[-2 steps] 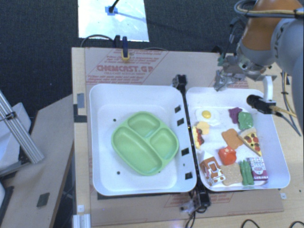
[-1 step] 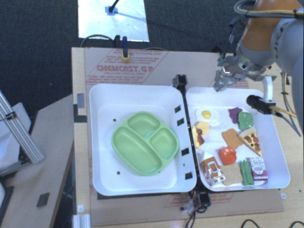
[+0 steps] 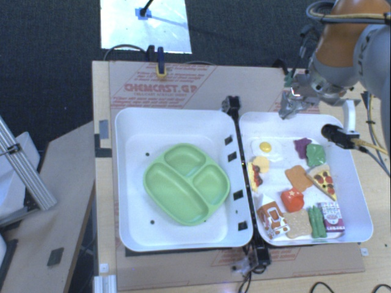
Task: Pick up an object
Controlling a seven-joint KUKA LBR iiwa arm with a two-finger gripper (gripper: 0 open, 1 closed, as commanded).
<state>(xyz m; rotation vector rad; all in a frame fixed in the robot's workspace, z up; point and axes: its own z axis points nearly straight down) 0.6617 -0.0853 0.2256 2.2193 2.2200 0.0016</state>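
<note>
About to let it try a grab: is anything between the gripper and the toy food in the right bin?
Nothing visible. The gripper hangs over the right bin's far rim; the fried egg and purple piece lie nearest below it, uncovered, with bare bin floor between.

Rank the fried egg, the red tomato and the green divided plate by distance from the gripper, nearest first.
From the gripper:
1. Fried egg, near the right bin's back edge.
2. Red tomato, middle of the right bin.
3. Green divided plate, left bin.

Toy foods [image 3: 297, 191] in right bin [image 3: 361, 215]
</note>
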